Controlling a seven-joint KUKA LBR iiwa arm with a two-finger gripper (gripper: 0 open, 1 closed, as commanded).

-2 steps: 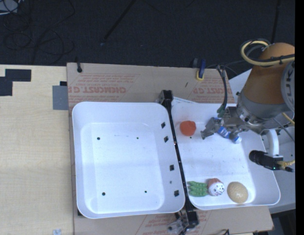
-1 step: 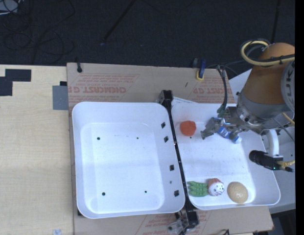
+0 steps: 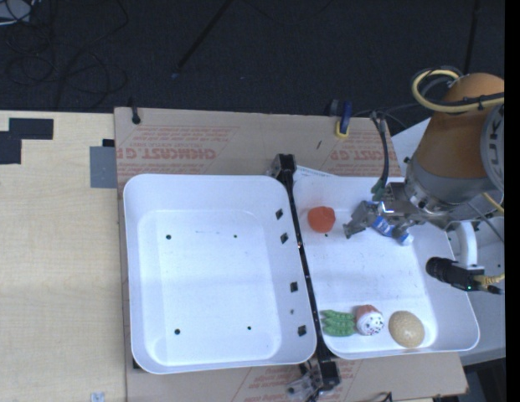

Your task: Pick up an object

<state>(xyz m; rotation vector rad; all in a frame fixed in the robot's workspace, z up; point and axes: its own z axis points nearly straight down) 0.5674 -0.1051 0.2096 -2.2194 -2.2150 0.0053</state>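
My gripper (image 3: 373,223) hangs over the upper part of the right bin (image 3: 427,266), reaching in from the right under the grey and orange wrist. A small blue piece (image 3: 392,229) shows at the gripper's tip; I cannot tell whether it is a loose object or part of the hand. An orange-red ball (image 3: 321,218) lies a short way to the gripper's left, apart from it. Along the bin's front wall lie a green leafy item (image 3: 336,322), a white and red ball (image 3: 369,320) and a tan egg-shaped object (image 3: 405,328).
The left bin (image 3: 142,224) stands beside the right one, with a black divider strip (image 3: 297,249) between them. Both rest on a cardboard sheet (image 3: 209,145). A black cylinder (image 3: 450,272) juts over the right bin's right rim.
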